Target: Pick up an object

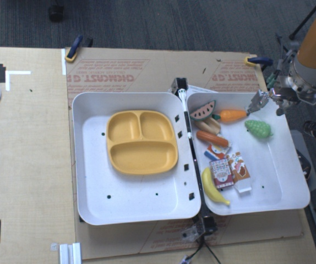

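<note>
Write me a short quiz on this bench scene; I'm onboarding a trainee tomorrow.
1. True or false: the yellow divided plate lies in the left bin.
2. Which item lies nearest the gripper? A) banana B) carrot C) yellow divided plate
3. What colour is the bumpy toy in the right bin?

Key: 1 true; 2 B; 3 green.
</note>
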`<move>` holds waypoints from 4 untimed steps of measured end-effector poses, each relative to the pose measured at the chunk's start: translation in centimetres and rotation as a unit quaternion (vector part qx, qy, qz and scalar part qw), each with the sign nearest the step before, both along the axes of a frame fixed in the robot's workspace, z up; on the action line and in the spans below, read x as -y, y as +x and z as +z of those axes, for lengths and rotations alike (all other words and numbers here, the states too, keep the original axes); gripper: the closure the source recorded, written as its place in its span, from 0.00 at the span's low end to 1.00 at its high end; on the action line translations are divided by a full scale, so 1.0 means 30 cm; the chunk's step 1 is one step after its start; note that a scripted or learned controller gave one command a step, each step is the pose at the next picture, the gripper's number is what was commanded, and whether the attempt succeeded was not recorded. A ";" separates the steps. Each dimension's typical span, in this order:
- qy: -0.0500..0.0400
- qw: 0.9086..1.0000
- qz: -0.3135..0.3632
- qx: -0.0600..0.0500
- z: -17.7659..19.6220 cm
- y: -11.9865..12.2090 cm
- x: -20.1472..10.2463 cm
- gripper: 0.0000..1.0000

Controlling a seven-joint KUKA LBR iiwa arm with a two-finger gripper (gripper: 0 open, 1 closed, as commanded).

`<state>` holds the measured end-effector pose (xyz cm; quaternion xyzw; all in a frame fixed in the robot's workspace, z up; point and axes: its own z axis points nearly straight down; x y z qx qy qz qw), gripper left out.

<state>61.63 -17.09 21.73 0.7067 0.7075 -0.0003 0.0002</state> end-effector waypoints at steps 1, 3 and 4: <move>0.000 1.000 0.030 0.000 -0.288 -0.106 -0.181 0.00; 0.001 0.992 0.128 0.004 -0.372 -0.235 -0.162 1.00; 0.000 0.993 0.117 0.001 0.204 -0.265 -0.451 1.00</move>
